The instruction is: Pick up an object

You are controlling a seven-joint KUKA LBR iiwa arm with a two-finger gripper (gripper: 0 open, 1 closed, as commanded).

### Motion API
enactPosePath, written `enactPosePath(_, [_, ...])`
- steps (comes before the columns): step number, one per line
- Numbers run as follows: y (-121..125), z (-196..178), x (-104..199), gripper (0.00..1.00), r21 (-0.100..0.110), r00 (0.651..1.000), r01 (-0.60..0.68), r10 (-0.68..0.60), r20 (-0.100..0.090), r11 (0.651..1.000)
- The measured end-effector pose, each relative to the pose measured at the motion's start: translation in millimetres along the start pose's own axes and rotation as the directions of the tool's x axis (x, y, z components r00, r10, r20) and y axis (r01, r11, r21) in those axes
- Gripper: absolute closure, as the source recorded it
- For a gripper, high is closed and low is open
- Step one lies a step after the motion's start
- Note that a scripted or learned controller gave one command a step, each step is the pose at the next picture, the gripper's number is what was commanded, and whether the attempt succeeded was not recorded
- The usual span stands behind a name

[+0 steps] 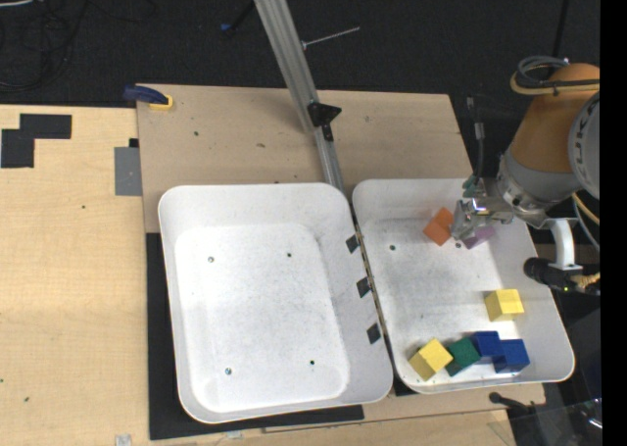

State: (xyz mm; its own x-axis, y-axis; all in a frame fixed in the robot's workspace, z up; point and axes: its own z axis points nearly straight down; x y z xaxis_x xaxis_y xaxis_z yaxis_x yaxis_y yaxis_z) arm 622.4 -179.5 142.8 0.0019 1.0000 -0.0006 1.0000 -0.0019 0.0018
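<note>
A pale wooden table carries two shallow white bins side by side on a black mat, with dark floor and loose cables behind it. The left bin shows only its speckled white floor. The right bin holds the blocks: an orange block near its far side, a lone yellow block toward the right wall, and a cluster at the near edge of another yellow block, a green block and a blue block, touching one another. An aluminium bar slants up from between the bins. The claw hangs low over the right bin, just beside the orange block; whether it is apart or together cannot be told, since something purplish blurs at its tip.
</note>
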Motion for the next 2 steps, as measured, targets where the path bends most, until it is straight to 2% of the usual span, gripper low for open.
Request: enactPosePath(2, [-4.8,-97.3,-8.7,1.00,-0.001,1.000,0.003,-0.003,0.001,1.000])
